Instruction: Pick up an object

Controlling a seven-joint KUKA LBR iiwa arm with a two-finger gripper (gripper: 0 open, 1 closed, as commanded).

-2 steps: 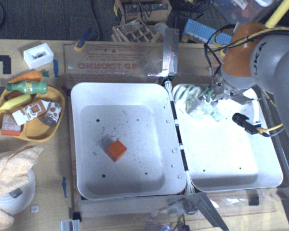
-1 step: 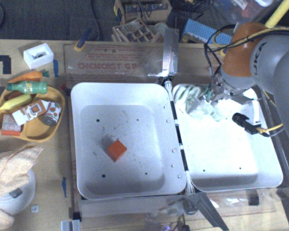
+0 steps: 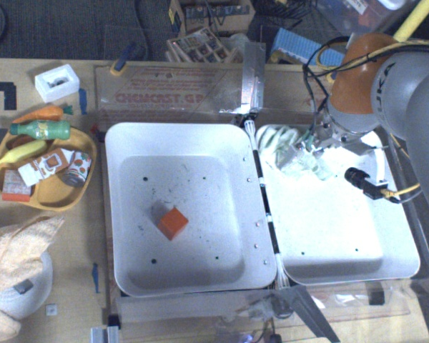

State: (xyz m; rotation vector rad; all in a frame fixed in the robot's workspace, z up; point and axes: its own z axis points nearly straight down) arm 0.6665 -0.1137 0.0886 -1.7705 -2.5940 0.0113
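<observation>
Since the orange block lies alone near the middle of the left bin, the arm must cross over and descend squarely onto it. Blurred over the right bin, the hand hovers at its far-left corner, its state unreadable.
</observation>
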